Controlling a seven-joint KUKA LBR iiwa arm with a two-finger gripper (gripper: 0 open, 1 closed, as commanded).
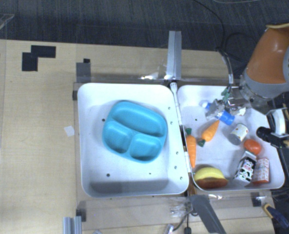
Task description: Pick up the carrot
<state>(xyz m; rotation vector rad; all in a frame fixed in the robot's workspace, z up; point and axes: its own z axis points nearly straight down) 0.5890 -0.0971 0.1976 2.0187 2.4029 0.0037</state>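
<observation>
The carrot (210, 131) lies tilted in the right bin (279, 182), near its middle, green tip low and to the left. A second, longer orange piece (191, 150) lies against the divider wall (partly hidden by the rim). The hand (228, 103) hangs over the bin's upper part above a blue and clear thing (221, 112) too blurred to name; whether it is clenched or released I cannot tell. A carton (245, 169) and a red packet (261, 171) bear print too small to read. The left bin (88, 130) holds a blue divided tray (134, 130).
</observation>
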